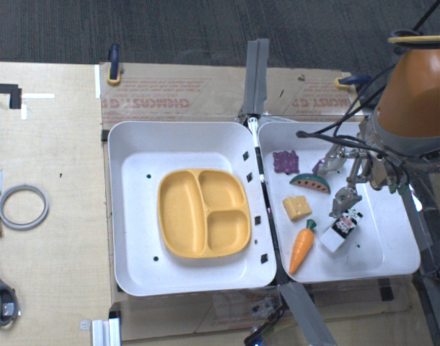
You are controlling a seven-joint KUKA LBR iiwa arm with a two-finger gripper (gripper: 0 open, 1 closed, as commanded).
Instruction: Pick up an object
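The right bin [379,254] holds a purple grape bunch [285,161], a watermelon slice [310,183], a yellow cheese block [297,207], an orange carrot [301,247] and a small white and black object [340,231]. My gripper [345,199] hangs over the right bin, just above the white and black object and to the right of the cheese block. Cables and the wrist hide part of it. I see nothing clearly held.
A yellow divided plate [204,212] lies in the left bin [126,215]. On the bench to the left are a grey tape roll [22,206] and scissors [0,305]. A metal divider [257,78] runs between the bins at the back.
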